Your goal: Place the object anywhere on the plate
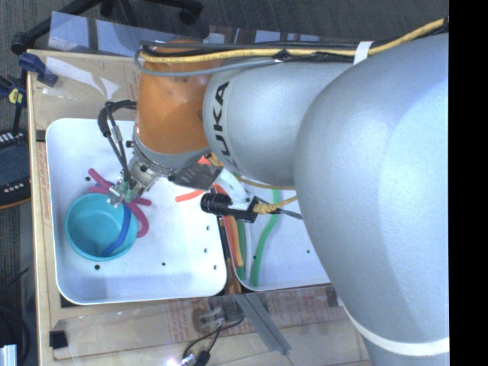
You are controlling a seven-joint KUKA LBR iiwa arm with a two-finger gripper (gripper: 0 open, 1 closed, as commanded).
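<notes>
A light blue plate [88, 231] sits in the left part of the left white bin [175, 280]. My gripper [123, 191] hangs just above the plate's upper right rim. Thin magenta strips [99, 178] spread out from under the gripper, one toward the upper left and one curling down the plate's right side. A darker blue curved strip [126, 233] lies along the plate's right rim below the gripper. Whether any strip is held is hidden by the wrist.
A short red strip [186, 197] lies in the left bin to the right of the gripper. The right bin [293, 277] holds green [264, 246], orange and red sticks near its left wall. The arm's large body covers the right half of the scene.
</notes>
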